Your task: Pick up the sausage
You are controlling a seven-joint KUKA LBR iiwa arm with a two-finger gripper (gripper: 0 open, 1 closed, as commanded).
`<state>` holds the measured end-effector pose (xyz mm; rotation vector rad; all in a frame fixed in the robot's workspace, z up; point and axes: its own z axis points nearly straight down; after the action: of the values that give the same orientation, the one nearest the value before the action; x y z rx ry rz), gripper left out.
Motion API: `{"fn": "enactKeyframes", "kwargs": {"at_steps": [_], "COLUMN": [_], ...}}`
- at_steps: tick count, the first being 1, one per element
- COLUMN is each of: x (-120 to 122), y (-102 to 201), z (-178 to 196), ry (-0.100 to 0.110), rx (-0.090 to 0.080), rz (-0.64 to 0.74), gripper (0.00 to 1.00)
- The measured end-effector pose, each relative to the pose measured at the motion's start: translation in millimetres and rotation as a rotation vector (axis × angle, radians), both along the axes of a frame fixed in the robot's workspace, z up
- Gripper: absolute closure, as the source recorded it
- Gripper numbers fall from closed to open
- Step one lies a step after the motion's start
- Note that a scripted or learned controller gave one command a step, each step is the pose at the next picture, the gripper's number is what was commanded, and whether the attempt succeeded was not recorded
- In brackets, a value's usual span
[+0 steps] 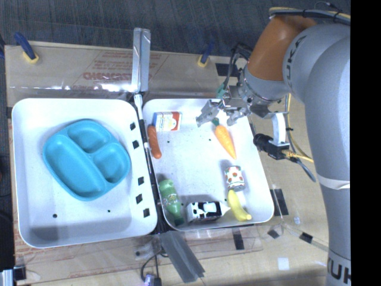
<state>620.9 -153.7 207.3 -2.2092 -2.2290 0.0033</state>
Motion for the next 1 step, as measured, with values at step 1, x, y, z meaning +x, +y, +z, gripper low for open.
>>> {"fn": "enactKeyframes", "kwargs": {"at_steps": [1], "x": [9.1], "y": [-46.7], "z": [21.1], "ry": [-0.005], "rx": [-0.002], "rz": [0.299], "gripper": [0.0]}}
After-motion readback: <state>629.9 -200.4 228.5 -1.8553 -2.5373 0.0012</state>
